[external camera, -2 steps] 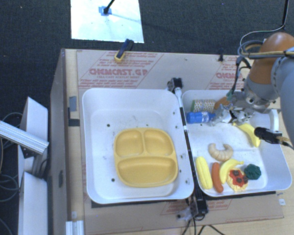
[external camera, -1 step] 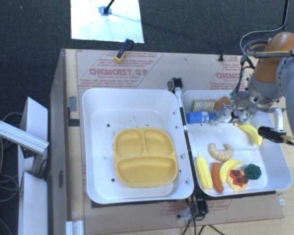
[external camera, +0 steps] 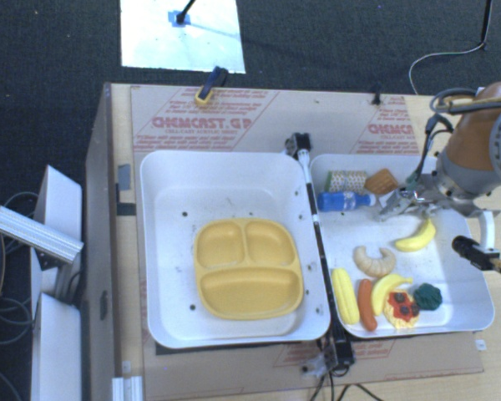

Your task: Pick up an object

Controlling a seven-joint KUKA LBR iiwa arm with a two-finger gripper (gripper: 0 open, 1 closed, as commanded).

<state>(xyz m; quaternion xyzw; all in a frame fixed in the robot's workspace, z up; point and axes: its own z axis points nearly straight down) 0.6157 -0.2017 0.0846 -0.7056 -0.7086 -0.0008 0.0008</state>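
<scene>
Camera view: the grey two-finger gripper (external camera: 398, 203) hangs low in the right white bin (external camera: 476, 303), just beside the curved yellow plastic banana (external camera: 417, 238), apparently positioned for a grasp. Whether it is clenched or released cannot be told.

— What colours sit under my arm?
— Yellow divided plate (external camera: 249, 268) in my white left bin (external camera: 163, 224); yellow banana (external camera: 417, 238), blue bottle (external camera: 344, 200), red sausage (external camera: 366, 304), green broccoli (external camera: 427, 295).
</scene>
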